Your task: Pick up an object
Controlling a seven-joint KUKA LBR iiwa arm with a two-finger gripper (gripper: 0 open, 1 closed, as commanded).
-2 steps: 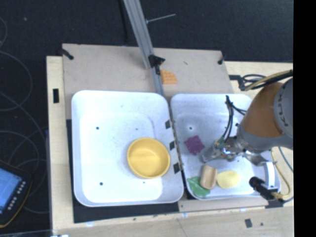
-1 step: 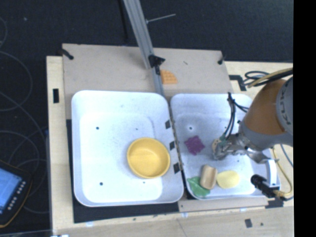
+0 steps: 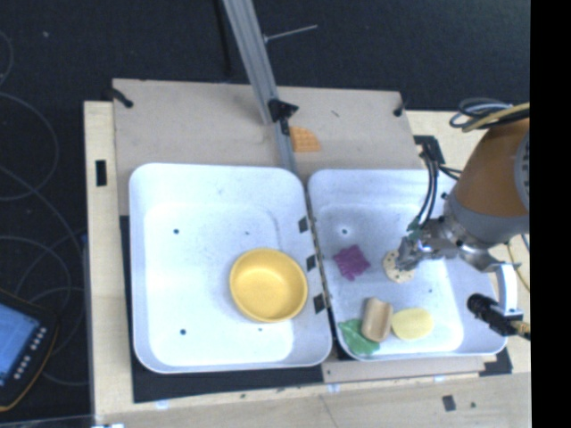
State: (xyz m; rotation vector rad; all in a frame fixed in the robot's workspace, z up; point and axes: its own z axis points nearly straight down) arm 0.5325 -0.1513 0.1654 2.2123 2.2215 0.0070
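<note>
Tool [image 3: 409, 259] hovering over the small tan disc [image 3: 396, 267] in the right bin [image 3: 357, 194].
Disc is lying near bin centre, just right of the purple block [image 3: 351, 261]; can't tell the tool's grip state. Aiming straight down, centring on the disc, staying clear of the block and yellow piece [image 3: 412, 324] should be helping.

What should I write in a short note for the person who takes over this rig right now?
Gripper: low in the right bin, at a small round beige piece; a grasp cannot be confirmed.
Right bin also holds a purple block, a tan cylinder, a yellow oval object and a green item.
Left bin: yellow bowl.
Done: nothing lifted yet.
Left: grasp and lift one object.
</note>
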